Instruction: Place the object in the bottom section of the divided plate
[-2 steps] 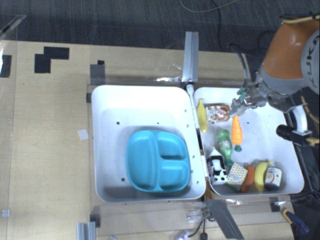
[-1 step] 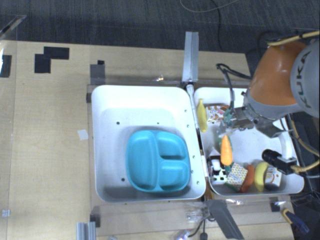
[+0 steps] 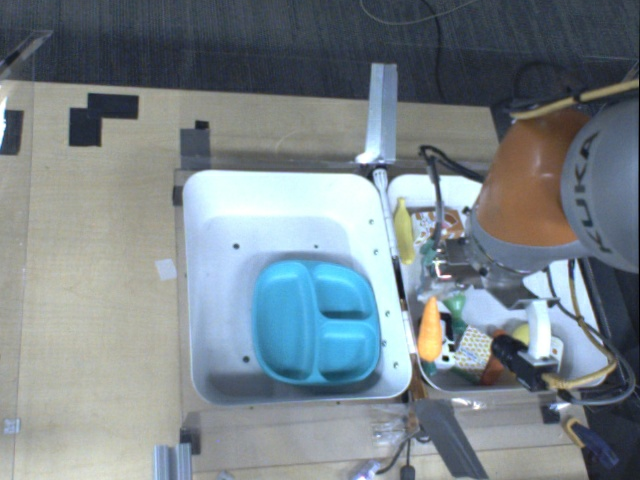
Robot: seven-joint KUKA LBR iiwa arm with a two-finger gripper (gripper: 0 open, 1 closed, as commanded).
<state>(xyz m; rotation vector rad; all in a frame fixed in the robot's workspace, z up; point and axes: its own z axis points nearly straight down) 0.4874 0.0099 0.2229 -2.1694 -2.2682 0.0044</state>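
Pale wooden counter (image 3: 90, 298), two white bins side by side. Carrot (image 3: 429, 330) lying at the right bin's (image 3: 470, 381) left wall, among a yellow piece (image 3: 403, 230) and other clutter. Blue plate (image 3: 317, 321) sitting bare in the left bin (image 3: 230, 218), across the divider. Best done, by judgement: straight descent onto one item, firm clamp, clean lift over the divider, then release low over the plate's bottom section. Pincer (image 3: 446, 268) low over the right bin, under the arm's bulk; spread and contents impossible to tell.
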